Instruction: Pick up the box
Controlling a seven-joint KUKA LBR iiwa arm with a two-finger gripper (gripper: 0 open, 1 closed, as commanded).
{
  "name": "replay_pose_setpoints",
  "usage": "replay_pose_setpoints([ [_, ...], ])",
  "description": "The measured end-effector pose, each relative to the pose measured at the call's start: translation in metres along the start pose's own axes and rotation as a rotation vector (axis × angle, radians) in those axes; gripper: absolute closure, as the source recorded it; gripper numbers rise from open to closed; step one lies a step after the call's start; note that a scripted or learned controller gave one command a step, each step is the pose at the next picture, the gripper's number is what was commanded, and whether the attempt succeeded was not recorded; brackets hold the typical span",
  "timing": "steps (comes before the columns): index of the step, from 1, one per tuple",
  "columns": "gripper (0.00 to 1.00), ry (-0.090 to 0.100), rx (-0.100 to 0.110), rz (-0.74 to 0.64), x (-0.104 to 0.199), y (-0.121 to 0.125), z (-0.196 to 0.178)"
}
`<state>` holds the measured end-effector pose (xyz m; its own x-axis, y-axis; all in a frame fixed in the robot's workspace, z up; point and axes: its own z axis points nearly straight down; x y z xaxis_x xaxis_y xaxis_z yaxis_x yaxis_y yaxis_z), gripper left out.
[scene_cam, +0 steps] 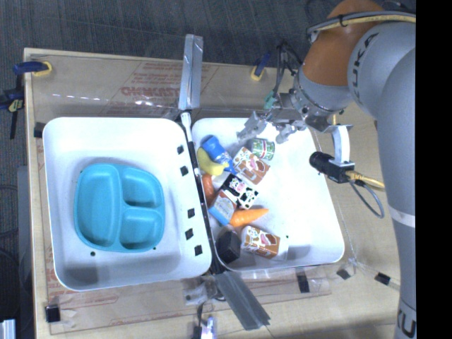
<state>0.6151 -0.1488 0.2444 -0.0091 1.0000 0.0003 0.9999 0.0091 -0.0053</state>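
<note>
1. Box first: the brown-and-white printed carton box (252, 165) lies in the right white bin (321, 224), just below my gripper (272, 127) and slightly toward the divider.
2. Its long axis runs diagonally, top right to lower left.
3. My fingers are spread wide with nothing between them.
4. My wrist hangs over the bin's far edge, tilted down.

Even overhead light, fairly bright; soft shadows left of the gripper (272, 126) along white bin (318, 210) walls. Mild glare on bench plastic (141, 90) up-left of it. Slightly soft, low-res throughout
</note>
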Motion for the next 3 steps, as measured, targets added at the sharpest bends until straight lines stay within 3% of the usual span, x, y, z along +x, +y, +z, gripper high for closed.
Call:
replay_pose_setpoints([
  [1,0.0,0.0,0.0,-0.172,0.028,-0.064,0.098],
  [2,0.0,-0.016,-0.02,-0.151,0.031,-0.031,0.145],
  [3,1.0,-0.011,-0.017,-0.16,0.035,-0.03,0.136],
])
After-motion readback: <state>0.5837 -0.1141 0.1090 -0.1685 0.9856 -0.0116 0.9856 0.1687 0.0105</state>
